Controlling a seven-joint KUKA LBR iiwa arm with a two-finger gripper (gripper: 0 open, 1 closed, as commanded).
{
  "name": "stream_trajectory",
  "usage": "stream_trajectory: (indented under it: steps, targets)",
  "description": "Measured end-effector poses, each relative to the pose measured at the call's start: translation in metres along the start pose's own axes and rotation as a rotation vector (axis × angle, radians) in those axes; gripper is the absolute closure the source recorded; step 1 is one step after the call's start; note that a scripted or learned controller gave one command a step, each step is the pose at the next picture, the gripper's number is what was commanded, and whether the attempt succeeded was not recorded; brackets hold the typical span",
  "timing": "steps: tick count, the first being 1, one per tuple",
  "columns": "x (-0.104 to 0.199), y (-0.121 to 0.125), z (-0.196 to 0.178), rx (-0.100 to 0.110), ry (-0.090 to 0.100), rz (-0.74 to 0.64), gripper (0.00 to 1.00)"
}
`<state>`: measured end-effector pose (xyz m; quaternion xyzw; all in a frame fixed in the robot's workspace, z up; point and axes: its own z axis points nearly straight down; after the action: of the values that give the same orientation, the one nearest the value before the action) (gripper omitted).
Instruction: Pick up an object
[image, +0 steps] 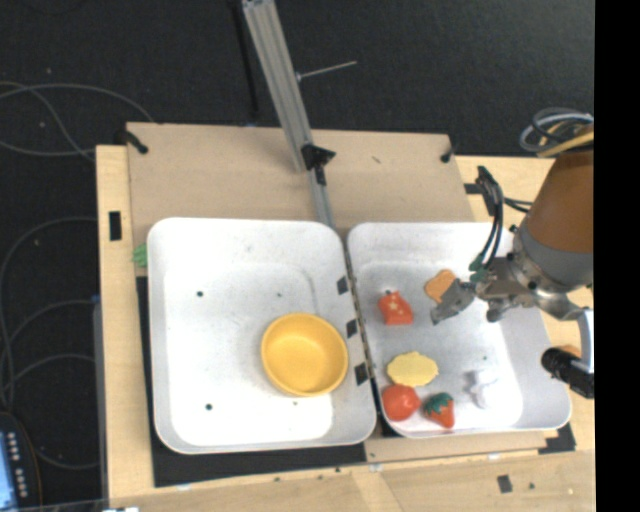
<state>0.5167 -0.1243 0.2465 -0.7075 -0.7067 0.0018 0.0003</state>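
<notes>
- Your gripper (452, 302) sits at the right of the frame, low over the right bin (520, 400), with the arm reaching in from the right edge. How far it is open cannot be told, and nothing is visibly in it.
- Just above and touching its tip in the picture lies an orange piece (439, 285); I judge this the likeliest target, since the gripper points that way.
- Left of it stands a small red bottle (396, 308), near but apart, so you have room on that side.
- Lower down, a yellow chip-like piece (412, 369), a red tomato (400, 402) and a strawberry (439, 409) crowd the bin's lower left corner; a small white piece (479, 386) lies to their right.
- The left bin (200, 270) holds a yellow bowl (304, 354), well apart from the gripper.
- Both bins rest side by side on the worktop (230, 170), keeping everything within reach.
</notes>
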Motion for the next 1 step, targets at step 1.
stream_trajectory:
  steps: [1]
  targets:
    - [0.0018,0.0006,0.0626,0.003,0.001,0.000,0.00]
